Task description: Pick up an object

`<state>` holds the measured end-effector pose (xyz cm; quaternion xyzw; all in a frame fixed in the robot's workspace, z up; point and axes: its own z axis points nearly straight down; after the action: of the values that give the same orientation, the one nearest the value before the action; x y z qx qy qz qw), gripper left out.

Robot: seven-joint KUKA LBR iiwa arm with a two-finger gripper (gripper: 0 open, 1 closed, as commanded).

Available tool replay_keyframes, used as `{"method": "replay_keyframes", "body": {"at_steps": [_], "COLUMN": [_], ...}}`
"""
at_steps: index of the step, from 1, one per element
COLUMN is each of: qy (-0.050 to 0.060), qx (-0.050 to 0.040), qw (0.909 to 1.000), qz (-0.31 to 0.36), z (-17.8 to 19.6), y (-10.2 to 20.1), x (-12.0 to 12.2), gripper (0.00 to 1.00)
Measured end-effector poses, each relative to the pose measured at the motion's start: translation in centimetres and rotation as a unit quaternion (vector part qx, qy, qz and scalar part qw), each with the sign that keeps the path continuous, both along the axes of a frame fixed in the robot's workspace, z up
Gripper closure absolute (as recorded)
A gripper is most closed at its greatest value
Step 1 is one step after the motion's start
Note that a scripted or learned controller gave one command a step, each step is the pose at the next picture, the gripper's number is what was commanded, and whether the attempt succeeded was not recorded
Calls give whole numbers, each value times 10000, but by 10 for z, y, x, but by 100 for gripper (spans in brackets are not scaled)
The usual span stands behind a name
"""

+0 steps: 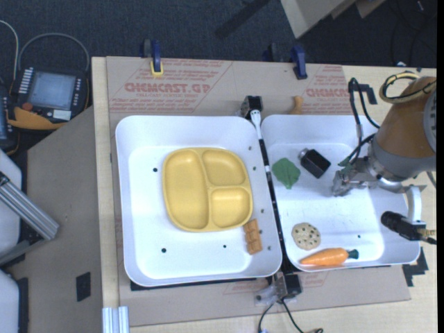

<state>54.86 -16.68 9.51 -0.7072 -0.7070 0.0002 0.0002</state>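
My gripper (345,183) hangs low over the middle of the right bin (361,141), reaching in from the right. Nothing shows between its fingers. A black block (315,163) lies just up and left of it. Further left, near the divider, sits a green leaf-shaped piece (286,172). A round speckled cookie (305,235) and an orange carrot (325,257) lie at the bin's near edge, below the gripper.
The left bin (139,207) holds a yellow divided plate (207,188) and a small brown waffle-like piece (252,236) at its lower right. The arm's orange band (406,127) and cables crowd the right bin's right side.
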Motion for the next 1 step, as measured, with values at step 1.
{"method": "replay_keyframes", "body": {"at_steps": [1], "qy": [-40], "qx": [-17], "qw": [10000], "qz": [4], "z": [60], "y": [-6], "x": [8], "gripper": [100]}}
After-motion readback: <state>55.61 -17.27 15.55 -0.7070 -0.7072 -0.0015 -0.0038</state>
